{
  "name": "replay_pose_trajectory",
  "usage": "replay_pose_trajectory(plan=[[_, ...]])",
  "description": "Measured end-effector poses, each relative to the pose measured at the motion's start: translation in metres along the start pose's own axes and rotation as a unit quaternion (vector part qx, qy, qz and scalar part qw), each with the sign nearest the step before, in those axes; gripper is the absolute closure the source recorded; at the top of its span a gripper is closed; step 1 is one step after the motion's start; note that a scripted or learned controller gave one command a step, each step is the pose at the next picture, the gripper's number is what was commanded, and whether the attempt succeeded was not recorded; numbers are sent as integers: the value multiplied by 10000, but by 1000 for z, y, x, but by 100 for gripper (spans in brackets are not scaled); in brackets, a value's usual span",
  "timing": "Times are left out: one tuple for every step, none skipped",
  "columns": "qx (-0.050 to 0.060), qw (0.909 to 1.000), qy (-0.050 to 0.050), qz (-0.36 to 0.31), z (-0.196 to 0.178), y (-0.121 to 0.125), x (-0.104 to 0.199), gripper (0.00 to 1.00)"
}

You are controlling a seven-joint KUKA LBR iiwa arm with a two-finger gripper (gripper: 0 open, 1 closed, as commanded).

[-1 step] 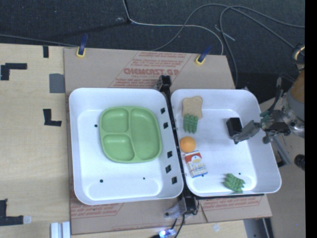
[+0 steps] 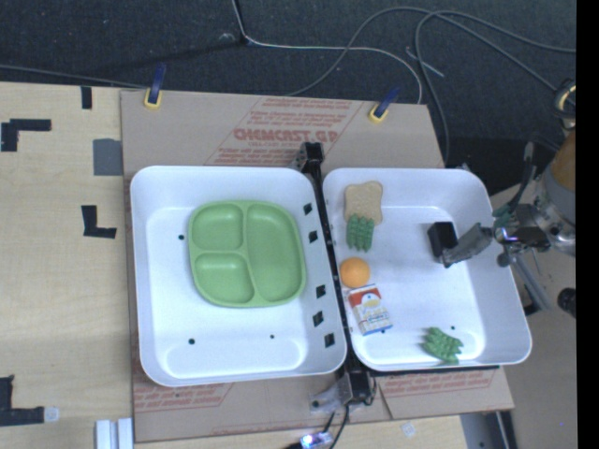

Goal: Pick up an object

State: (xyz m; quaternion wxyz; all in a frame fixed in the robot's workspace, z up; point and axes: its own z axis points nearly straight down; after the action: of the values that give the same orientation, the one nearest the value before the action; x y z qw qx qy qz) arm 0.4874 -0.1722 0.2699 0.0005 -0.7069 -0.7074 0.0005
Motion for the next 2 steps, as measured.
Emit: replay_pose_trajectory(plan=[[31,10000,9,3,64,0,2,0],[30,10000,10,-1,125,3,11,0]])
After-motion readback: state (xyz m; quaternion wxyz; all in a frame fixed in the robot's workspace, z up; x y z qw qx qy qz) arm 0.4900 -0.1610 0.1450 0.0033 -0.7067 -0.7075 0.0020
